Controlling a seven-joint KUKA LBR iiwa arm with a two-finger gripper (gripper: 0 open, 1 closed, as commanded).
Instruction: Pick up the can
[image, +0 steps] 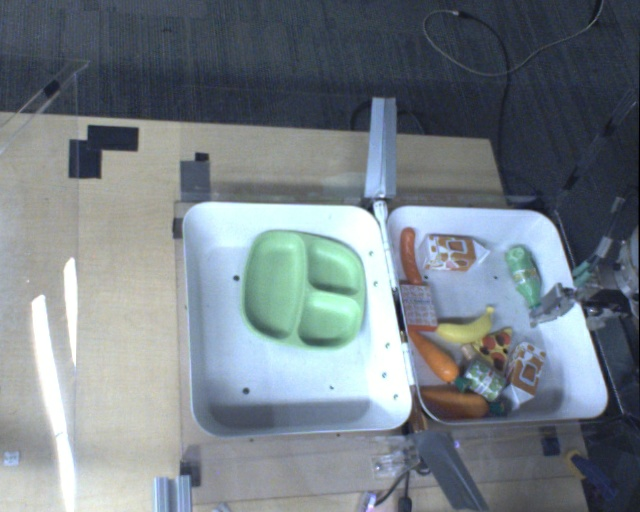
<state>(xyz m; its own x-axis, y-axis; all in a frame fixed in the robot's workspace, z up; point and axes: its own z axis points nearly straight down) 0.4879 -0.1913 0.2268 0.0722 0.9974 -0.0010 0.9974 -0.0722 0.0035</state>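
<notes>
- I see the end effector (556, 303) at the right bin's (570, 400) right edge, low over the rim, well short of the clutter.
- Whether it is released or clenched I cannot tell; it reads as a grey blur at the worktop's right side.
- What I take for the can (481, 380) lies in the near part of the right bin, close to its front edge: a small item with a green and dark label, lying on its side as best I can judge.
- It is hemmed in: an orange carrot (437, 357) just to its left, another orange piece (455, 403) just in front, a banana (468, 327) just behind, and a printed carton (526, 367) just to its right.
- The left bin (200, 320) carries a green divided tray (304, 288).
- I judge the step to be the approach; nothing is grasped yet.
- The next move calls for travelling left and toward the front edge, centring over the can, then descending with the jaws straddling its short axis without catching the carrot or the carton.
</notes>
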